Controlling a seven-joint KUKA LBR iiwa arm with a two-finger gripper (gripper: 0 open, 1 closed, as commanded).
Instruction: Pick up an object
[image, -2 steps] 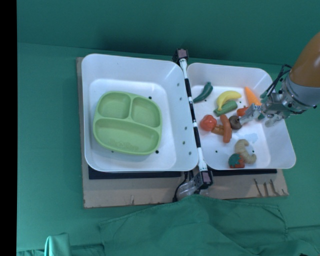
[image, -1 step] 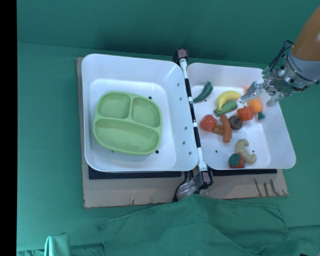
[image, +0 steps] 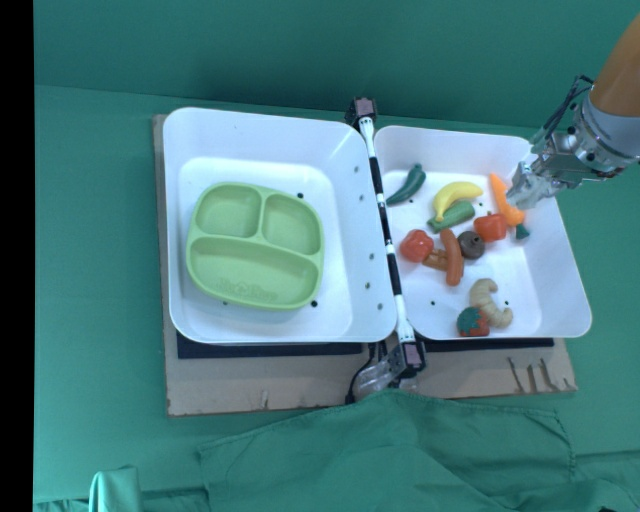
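We see the grey metal two-finger gripper (image: 520, 196) come in from the right, low over the right shallow white plastic bin (image: 560, 290). Its tips sit right on top of the long orange plastic carrot (image: 503, 197), which lies near the far right side of that bin. We cannot tell if the fingers are spread or pressed together, and we cannot tell if they hold the carrot or only touch it.

The carrot is thin and bright orange. It points up and away from us, and its low end is hidden under the gripper. A small dark green bit (image: 522, 231) lies just past that low end.

Next to the carrot is a small red plastic pepper (image: 490, 226). Left of it lie a yellow plastic banana (image: 455, 194) and a dark green plastic cucumber (image: 453, 214), touching each other. A curved green plastic chilli (image: 406, 185) lies near the bin's left wall. Lower down we see a red plastic tomato (image: 416, 244), a reddish-orange plastic sausage (image: 453, 257), a round brown toy (image: 471, 243), a pale tan plastic croissant (image: 488, 298) and a red plastic strawberry with a green top (image: 471, 321).

In the left shallow white plastic bin (image: 200, 135) lies a light green plastic plate with three sections (image: 256, 244).
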